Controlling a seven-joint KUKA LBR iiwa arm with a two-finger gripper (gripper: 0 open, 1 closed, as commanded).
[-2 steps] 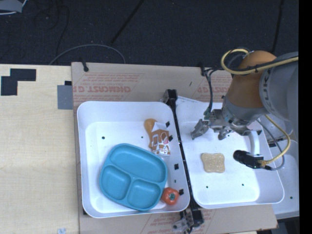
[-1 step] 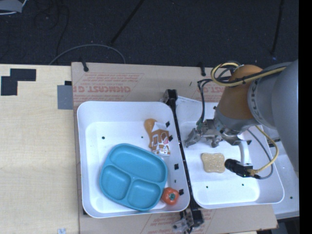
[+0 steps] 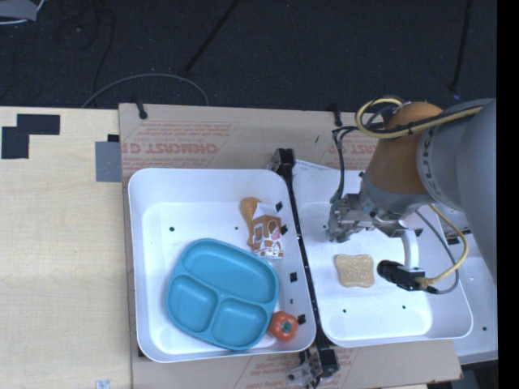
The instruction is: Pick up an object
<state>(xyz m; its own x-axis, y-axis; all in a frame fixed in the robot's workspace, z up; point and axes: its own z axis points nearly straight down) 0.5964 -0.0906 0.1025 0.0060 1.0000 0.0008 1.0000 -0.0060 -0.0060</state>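
Note:
My gripper (image 3: 340,227) hangs low in the right bin (image 3: 442,318), near its left wall, with the grey arm and orange band reaching in from the right. A pale slice of toast (image 3: 354,270) lies flat on the bin floor just below and slightly right of the gripper, apart from it. In the left bin (image 3: 150,217) lie a blue divided plate (image 3: 220,292), a small red tomato (image 3: 283,326) at the plate's lower right corner, a printed snack packet (image 3: 267,237) and an orange-brown piece (image 3: 250,210) above it.
A black divider strip (image 3: 297,241) runs between the two bins. Cardboard (image 3: 203,140) lies under the bins, and the wooden bench (image 3: 57,258) stretches to the left. Yellow and black cables loop around the wrist.

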